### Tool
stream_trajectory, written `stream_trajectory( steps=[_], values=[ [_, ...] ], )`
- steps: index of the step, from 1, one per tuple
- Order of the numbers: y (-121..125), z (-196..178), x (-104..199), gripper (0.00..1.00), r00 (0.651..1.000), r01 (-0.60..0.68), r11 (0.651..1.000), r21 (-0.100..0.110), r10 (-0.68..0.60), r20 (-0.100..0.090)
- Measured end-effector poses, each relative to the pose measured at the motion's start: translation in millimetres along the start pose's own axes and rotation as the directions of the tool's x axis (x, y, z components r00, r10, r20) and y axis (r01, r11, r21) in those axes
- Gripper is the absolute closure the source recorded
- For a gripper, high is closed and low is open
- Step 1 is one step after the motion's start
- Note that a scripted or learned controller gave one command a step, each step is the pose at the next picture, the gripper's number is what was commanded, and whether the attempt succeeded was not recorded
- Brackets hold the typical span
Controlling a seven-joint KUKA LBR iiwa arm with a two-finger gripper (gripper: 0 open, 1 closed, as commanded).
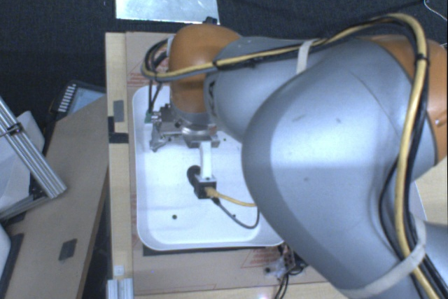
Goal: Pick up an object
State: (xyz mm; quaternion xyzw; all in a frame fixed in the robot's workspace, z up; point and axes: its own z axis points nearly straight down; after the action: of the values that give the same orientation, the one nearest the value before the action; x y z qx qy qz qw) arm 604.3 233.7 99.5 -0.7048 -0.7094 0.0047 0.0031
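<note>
The grey arm (336, 150) reached in from the right; its gripper (168, 133) sat low over the white bin's (157, 231) far left part; whether it was wide or narrow could not be told; anything beneath was hidden; a small dark speck (173, 216) lay nearer, apart.

Arm (336, 150) enters from the right of the view. Its big grey elbow link sits close to the camera, large in the lower right. Forearm runs leftward to the orange band (190, 52) above the wrist. Wrist is bent to point downward. Gripper (176, 129) hangs directly below the band, its metal body seen from above, left of centre.
</note>
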Motion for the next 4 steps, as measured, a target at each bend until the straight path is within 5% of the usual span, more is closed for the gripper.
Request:
stream_trajectory(
  steps=[1, 2, 3, 4],
  values=[
    [34.2, 15.3, 0.8, 0.00, 1.000, -0.001, 1.000, -0.014, 0.001, -0.004],
    [33.8, 3.2, 0.8, 1.00, 1.000, 0.000, 1.000, -0.014, 0.000, -0.004],
    [5.3, -130.6, 1.7, 1.00, 1.000, -0.001, 1.000, -0.025, 0.000, -0.009],
    [52.3, -184.3, 0.0, 1.00, 1.000, 0.000, 1.000, -0.021, 0.000, -0.005]
  ],
)
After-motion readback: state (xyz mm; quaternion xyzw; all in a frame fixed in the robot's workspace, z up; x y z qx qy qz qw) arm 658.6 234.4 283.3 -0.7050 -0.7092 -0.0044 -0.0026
